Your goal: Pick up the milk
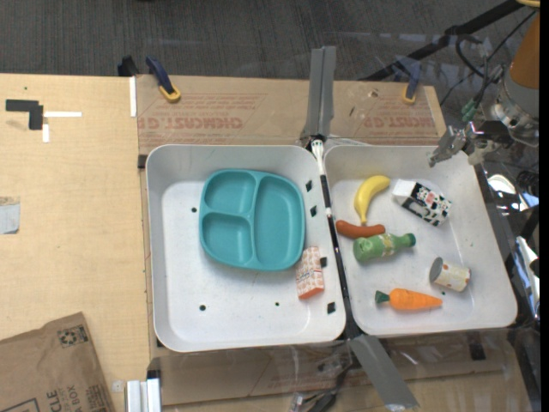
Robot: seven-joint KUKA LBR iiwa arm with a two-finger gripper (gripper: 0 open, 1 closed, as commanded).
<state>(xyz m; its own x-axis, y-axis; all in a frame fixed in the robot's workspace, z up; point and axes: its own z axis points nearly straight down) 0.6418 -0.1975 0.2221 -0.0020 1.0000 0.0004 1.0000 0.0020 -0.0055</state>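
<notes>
The milk (422, 202) is a small white carton with black cow spots, lying on its side in the upper right part of the right bin (493, 256). My gripper (449, 147) hangs over that bin's far right corner, above and slightly right of the milk and apart from it. Nothing is visibly held in it. The grey arm with its orange band (525, 58) comes in from the upper right.
In the right bin lie a banana (371, 195), a red sausage (360, 228), a green bottle (383, 245), a carrot (409, 299) and a small white cup (449, 274). The left bin (171, 256) holds a teal divided plate (253, 219) and an orange-white carton (310, 274).
</notes>
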